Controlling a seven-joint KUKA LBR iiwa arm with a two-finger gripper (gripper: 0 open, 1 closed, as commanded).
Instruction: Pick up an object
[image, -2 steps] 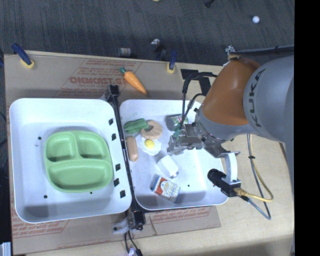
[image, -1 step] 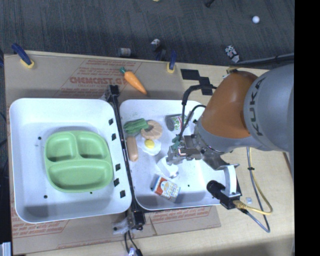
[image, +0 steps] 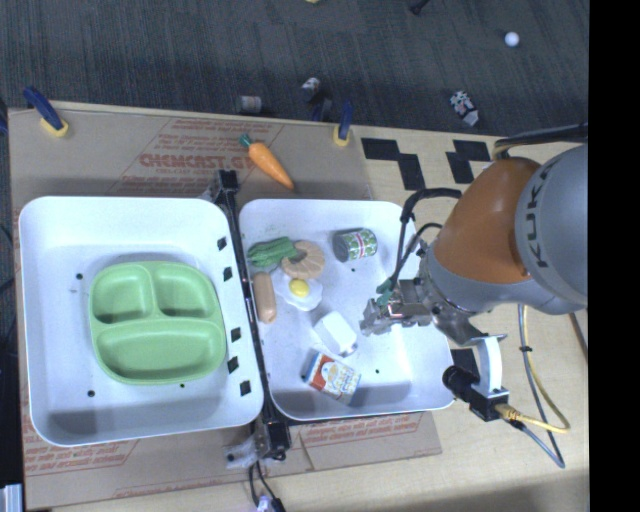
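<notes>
Approach step: pincer (image: 383, 312) (finger state cannot be told) hovers just right of white block (image: 335, 331), needing descent next.

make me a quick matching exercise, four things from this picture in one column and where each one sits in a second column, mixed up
Things:
1. green tray
2. carrot
3. green can
4. carton

Places:
A. on the cardboard above the bins, outside both
B. right bin, near its lower edge
C. left bin, in its middle
D. right bin, near its upper edge

Pairs: 1-C, 2-A, 3-D, 4-B
</notes>
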